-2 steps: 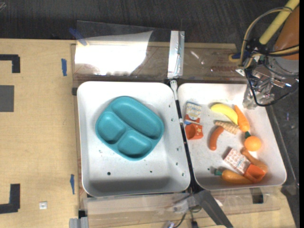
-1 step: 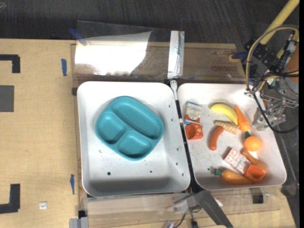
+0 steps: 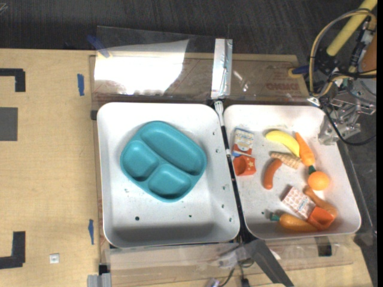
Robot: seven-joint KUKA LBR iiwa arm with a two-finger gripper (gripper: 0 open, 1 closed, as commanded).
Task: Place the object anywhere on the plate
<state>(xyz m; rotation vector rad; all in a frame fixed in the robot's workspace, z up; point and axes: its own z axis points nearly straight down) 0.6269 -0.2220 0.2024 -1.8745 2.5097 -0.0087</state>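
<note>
A teal plate [image 3: 163,160] with three compartments lies in the left white bin [image 3: 114,214], and nothing rests on it. The right white bin [image 3: 347,217] holds several toy foods. A yellow banana [image 3: 281,139] and an orange carrot [image 3: 304,149] lie near its back. A white carton [image 3: 243,141] and a red piece [image 3: 244,165] sit by the divider. A brown sausage [image 3: 271,173], a round orange [image 3: 319,180], a pink-patterned box [image 3: 297,202] and another carrot [image 3: 297,223] lie toward the front.
A clear plastic sheet [image 3: 149,70] and a taped strip [image 3: 221,70] stand behind the bins. Cables and a yellow hose [image 3: 347,34] hang at the upper right, over a metal bracket [image 3: 342,115]. Tan bench board [image 3: 42,160] lies to the left.
</note>
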